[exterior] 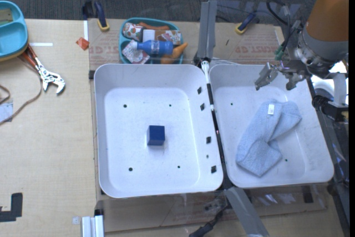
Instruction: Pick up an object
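Arm [328, 14]: orange band over grey wrist; gripper [275, 77] with two dark metal fingers, possibly cabled.

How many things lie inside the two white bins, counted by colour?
Blue: 1, the cube in the left bin
Grey: 1, the cloth in the right bin
Total: 2

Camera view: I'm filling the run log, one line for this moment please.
gripper: open, above right bin | grey cloth: lying in right bin, not held | blue block: left bin
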Action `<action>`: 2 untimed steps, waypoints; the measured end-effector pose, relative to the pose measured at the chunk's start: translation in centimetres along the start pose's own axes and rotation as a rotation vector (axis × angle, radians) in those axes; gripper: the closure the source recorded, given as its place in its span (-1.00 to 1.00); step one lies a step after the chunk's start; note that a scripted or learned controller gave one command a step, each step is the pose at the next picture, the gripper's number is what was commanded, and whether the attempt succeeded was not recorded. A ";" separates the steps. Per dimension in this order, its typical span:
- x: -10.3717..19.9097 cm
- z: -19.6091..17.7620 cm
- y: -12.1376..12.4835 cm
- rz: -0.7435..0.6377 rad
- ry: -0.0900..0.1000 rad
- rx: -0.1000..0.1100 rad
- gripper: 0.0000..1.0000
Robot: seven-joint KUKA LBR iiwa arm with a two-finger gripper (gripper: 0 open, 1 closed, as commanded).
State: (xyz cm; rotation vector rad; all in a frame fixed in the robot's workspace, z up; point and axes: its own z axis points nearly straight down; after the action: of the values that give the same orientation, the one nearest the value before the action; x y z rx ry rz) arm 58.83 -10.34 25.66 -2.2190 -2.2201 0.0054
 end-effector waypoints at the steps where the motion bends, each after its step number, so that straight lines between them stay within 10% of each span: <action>1: -7.4 1.0 -2.9 0.099 0.000 -0.001 -1.00; 2: -10.3 -0.4 -6.8 -0.100 0.000 -0.002 -1.00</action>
State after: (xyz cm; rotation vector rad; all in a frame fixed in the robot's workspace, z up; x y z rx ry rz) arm 52.08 -20.65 26.10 -2.1063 -2.3290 0.0023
